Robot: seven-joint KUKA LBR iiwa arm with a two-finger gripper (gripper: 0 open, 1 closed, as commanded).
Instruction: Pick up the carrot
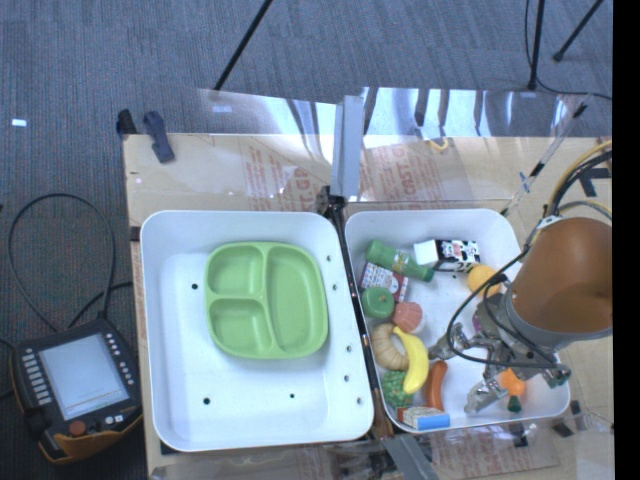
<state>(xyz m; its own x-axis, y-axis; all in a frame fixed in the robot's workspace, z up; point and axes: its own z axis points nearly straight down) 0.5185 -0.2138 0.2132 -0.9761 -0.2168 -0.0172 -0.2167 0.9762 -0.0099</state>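
The carrot [512, 382], a small orange piece with a green top, lies near the front right corner of the right bin [500, 220]. My gripper [514, 386] hangs low over it beneath the arm's orange band [568, 276]. Its metal fingers [480, 398] stand apart on either side of the carrot, so the gripper is open. The carrot rests on the bin floor and part of it is hidden by the wrist.
The right bin also holds a green bottle [398, 260], a milk carton [458, 252], a lemon [482, 276], a banana [414, 360], a bread roll [388, 346] and a red sausage [437, 385]. A green divided plate [266, 298] sits in the left bin [160, 368].
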